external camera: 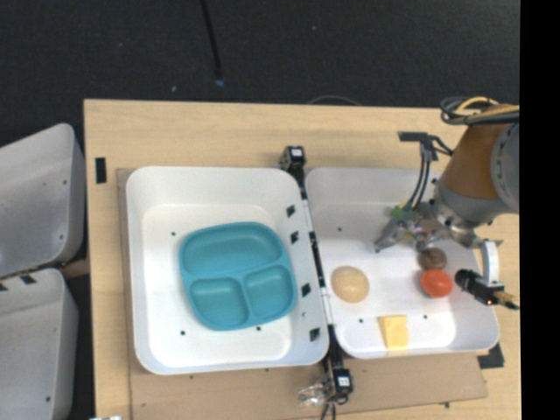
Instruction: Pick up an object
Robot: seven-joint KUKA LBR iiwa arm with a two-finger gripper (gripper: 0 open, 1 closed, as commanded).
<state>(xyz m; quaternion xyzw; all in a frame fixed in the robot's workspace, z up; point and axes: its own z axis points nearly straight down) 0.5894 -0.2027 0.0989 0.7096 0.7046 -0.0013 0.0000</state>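
Yellow block lies nearest, in the right bin, beside a tan ball and red ball. Tool hovers above; its state cannot be determined. Judged light, rigid; take the block across flat sides.

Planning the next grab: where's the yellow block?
The yellow block lies in the right bin, near its front edge, just right of the tan ball.
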